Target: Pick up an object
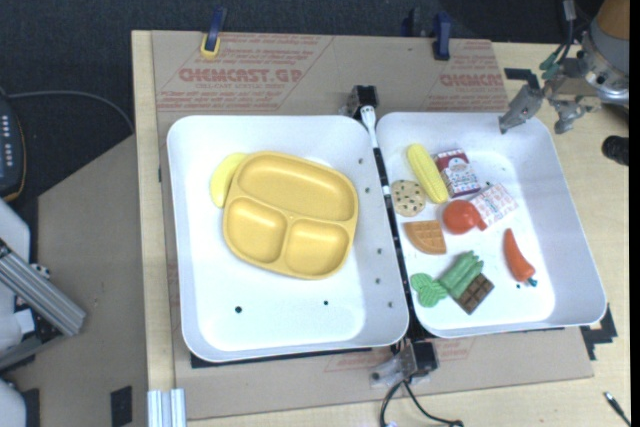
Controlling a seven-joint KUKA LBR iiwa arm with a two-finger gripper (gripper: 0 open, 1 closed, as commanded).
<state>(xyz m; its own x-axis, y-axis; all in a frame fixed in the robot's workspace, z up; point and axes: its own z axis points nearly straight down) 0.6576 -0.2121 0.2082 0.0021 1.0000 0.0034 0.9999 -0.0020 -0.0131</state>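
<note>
My gripper hangs open over the far right corner of the right bin, with nothing between its fingers. In that bin lie a yellow corn cob, a red and white carton, a cookie, a red tomato, a white wrapper, an orange waffle slice, a red-orange chili, a green vegetable and a chocolate bar. All of them lie below and left of the gripper.
The left bin holds a yellow divided tray with a yellow piece at its left edge. Blue and yellow clamps pin the cardboard at the back. A black divider runs between the bins.
</note>
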